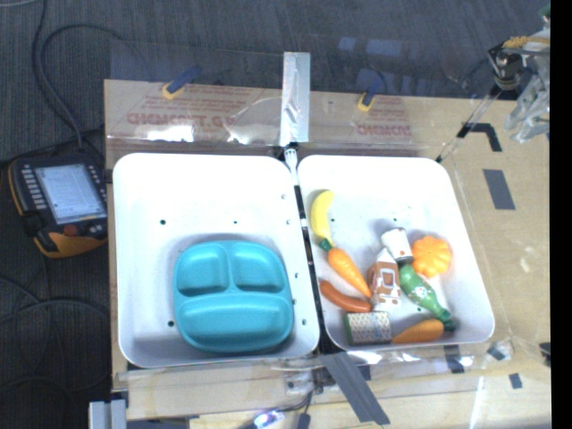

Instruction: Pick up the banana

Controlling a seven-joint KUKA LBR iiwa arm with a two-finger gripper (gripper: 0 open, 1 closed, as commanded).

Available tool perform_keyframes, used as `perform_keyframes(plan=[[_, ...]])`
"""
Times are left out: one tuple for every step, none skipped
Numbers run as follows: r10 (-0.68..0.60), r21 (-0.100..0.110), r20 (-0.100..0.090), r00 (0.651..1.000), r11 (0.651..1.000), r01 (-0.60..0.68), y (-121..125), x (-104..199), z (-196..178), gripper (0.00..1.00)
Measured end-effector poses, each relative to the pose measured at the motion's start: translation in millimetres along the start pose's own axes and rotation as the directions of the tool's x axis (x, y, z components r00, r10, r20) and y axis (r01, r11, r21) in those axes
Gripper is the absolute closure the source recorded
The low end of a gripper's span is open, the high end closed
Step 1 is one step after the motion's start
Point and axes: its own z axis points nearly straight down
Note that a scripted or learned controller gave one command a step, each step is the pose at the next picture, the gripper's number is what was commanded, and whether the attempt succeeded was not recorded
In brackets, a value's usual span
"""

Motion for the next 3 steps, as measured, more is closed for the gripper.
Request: perform_keyframes(plan=[[-0.004,0.001,0.011,1.0,1.0,0.004,0,1,-5,1.0],[-0.016,0.001,-0.001,1.0,1.0,0.016,-6,-30,9,1.0],[-0.009,-0.001,0.0,1.0,1.0,0.009,0,12,-7,1.0]])
